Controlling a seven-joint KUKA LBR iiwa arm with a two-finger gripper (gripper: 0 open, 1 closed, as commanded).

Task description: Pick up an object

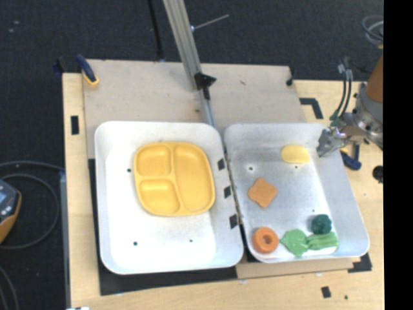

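Note:
The right bin [335, 192] holds a pale yellow oval piece [295, 154] near its far edge, an orange-brown flat piece [262, 192] in the middle, an orange ring [265, 239] at the front, a light green piece [307, 242] beside the ring and a dark green round piece [321, 224] at the front right. My gripper [327, 142] hangs at the bin's far right corner, just right of the yellow piece, with nothing visible between its fingers.
The left bin [116, 237] carries a yellow tray with three compartments [174, 178]. A slanted metal post [184, 37] rises behind the bins. Black clips [227, 192] line the seam between the bins. Cables [345, 95] hang by the arm at the right.

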